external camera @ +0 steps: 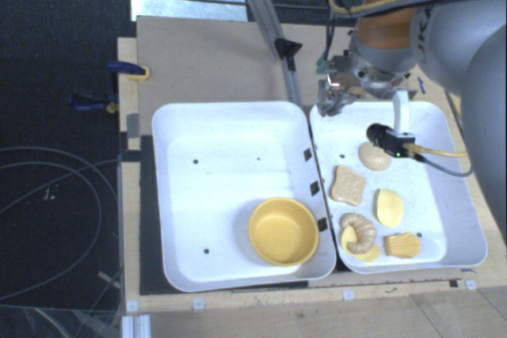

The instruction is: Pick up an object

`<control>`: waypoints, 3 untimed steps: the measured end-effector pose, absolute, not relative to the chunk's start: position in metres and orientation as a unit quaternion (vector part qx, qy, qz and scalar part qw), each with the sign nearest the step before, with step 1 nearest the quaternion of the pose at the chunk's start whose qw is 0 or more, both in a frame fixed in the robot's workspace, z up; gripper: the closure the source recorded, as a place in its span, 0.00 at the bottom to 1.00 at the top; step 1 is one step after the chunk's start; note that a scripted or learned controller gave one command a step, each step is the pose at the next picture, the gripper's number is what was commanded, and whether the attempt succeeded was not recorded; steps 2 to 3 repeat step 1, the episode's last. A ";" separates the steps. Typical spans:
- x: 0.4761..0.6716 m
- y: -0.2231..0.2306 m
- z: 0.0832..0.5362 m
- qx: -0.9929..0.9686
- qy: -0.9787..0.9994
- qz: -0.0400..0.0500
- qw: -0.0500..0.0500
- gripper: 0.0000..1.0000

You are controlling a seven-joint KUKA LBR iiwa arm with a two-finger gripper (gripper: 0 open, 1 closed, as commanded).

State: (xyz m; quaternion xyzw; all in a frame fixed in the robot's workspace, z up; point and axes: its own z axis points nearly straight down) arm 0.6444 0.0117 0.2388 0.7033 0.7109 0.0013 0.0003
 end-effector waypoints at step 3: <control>0.654 0.067 0.240 0.703 0.711 0.002 0.001 1.00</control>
